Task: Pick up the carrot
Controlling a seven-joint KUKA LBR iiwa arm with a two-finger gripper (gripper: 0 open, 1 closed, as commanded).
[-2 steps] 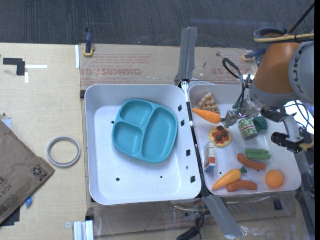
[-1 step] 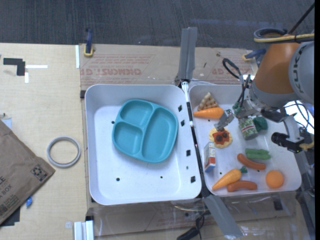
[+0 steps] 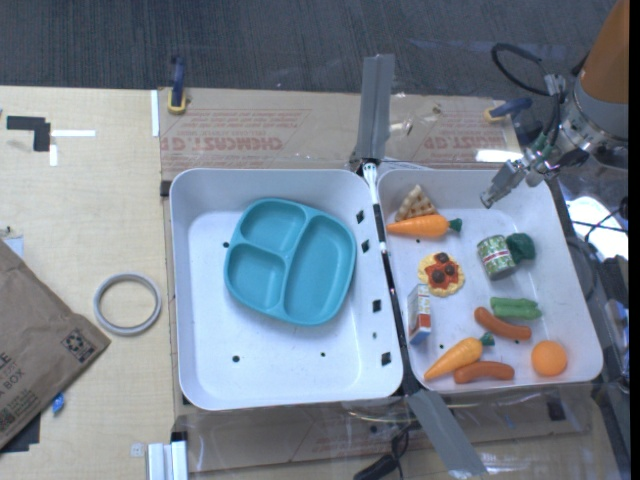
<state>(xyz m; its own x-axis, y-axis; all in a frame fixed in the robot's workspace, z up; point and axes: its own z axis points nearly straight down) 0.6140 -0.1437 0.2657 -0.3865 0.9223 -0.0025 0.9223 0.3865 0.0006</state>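
Observation:
Two orange carrots with green tops lie in the right bin (image 3: 556, 230). One carrot (image 3: 418, 227) rests flat near the back left, just below a toy pizza slice (image 3: 414, 204). The other carrot (image 3: 454, 357) lies slanted at the front, beside a red sausage (image 3: 484, 372). My gripper (image 3: 497, 190) hangs over the bin's back right part, to the right of the back carrot and apart from it. Nothing is seen in its grasp.
The right bin also holds a green-labelled can (image 3: 494, 256), broccoli (image 3: 521, 247), a round pizza (image 3: 442, 273), a small carton (image 3: 420, 315), a green vegetable (image 3: 516, 308), a second sausage (image 3: 502, 324) and an orange (image 3: 549, 358). A teal divided plate (image 3: 290, 261) sits in the left bin (image 3: 200, 308).

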